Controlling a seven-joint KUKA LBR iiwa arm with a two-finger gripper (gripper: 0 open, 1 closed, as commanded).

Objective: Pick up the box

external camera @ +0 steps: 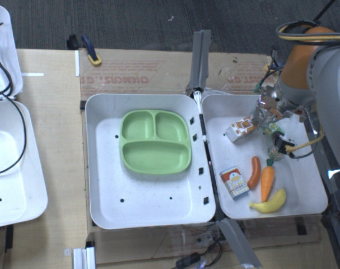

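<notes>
The tool (263,118) is low in the right bin (304,206), near its back wall, and it grasps a small box (241,129) by the right end; the box looks tilted. A second box (234,182) lies flat near the front, beside a sausage (254,172), a carrot (267,181) and a banana (269,202). A green plate (155,141) lies in the left bin (102,195).

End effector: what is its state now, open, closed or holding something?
End effector: at the upper box in the right bin; open or closed cannot be told.
</notes>
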